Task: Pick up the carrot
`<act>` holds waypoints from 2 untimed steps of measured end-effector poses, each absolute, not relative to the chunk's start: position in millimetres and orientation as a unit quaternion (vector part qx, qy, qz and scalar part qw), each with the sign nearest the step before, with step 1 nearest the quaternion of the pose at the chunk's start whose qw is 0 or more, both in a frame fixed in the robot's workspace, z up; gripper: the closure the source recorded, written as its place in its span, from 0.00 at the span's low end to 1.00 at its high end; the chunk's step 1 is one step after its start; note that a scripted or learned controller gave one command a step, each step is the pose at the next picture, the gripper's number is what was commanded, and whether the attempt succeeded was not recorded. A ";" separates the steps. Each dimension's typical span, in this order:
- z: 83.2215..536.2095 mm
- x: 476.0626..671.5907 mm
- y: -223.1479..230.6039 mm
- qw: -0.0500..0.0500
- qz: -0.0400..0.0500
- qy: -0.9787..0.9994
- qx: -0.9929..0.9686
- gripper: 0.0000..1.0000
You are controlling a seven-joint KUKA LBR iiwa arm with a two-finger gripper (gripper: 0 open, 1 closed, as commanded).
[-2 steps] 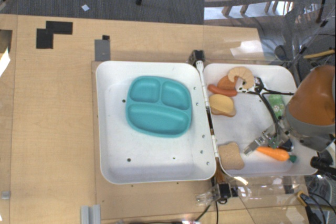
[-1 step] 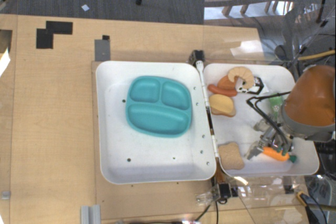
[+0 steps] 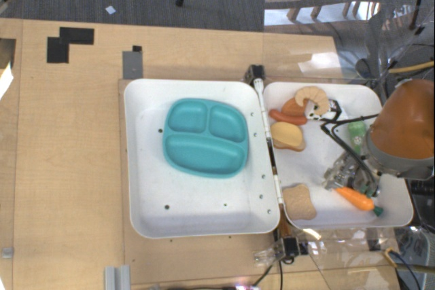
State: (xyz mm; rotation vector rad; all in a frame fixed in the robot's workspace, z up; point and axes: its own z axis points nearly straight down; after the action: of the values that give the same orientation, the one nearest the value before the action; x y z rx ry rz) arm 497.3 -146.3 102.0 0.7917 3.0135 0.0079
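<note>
The carrot (image 3: pixel 355 198) is orange with a green stub at its right end. It lies flat near the front right corner of the right bin (image 3: pixel 319 166). My gripper (image 3: pixel 348 175) hangs just above and behind the carrot's left end, close to it. The grey wrist and its orange band (image 3: pixel 408 125) reach in from the right and hide part of the bin's right side. Nothing shows as lifted off the bin floor.
The right bin also holds a tan bread slice (image 3: pixel 299 202), a yellow-brown piece (image 3: pixel 287 137), a red sausage (image 3: pixel 288 117), a curled pastry (image 3: pixel 309 97) and a green item (image 3: pixel 357 134). A teal divided plate (image 3: pixel 204 136) sits in the left bin (image 3: pixel 146 200).
</note>
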 end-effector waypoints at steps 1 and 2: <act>146.9 504.0 -90.7 0.006 0.002 0.940 0.341 1.00; 146.4 503.4 -92.4 0.006 0.001 0.939 0.343 0.00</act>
State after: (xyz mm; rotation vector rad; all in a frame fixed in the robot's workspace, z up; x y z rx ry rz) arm 503.4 -92.4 146.4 1.0727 2.9407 0.0042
